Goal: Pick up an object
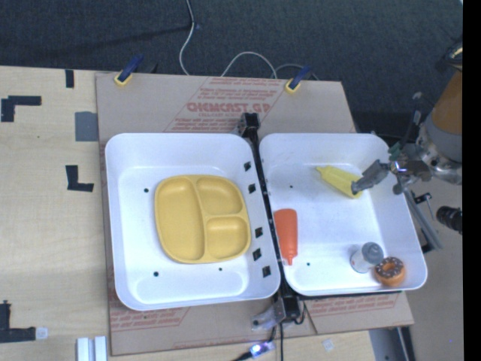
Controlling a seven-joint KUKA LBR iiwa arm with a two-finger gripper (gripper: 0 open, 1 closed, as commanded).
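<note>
- A small round doughnut-like piece, orange with a dark speckled top, is lying in the near right corner of the right bin, touching its rim.
- A little grey cylinder is standing just beside that piece, on its left, also inside the right bin.
- An orange carrot-shaped object is lying lengthwise along the right bin's left wall, its narrow end pointing toward the near edge.
- A yellow banana-like object is lying in the far half of the right bin, tilted, with its thick end pointing toward the bin's right side.
- The gripper is hanging low over the right bin at that thick end; a dark finger is slanting down from the wrist and appearing to touch the yellow object's tip.
- Whether the gripper is spread, closed or clamping the yellow object cannot be told, as the finger tips are merging with the object.
- The arm is reaching in over the right bin's right rim, with the orange band sitting above the grey wrist.
- A yellow divided plate is lying in the middle of the left bin, which is standing against the right bin's left side.
</note>
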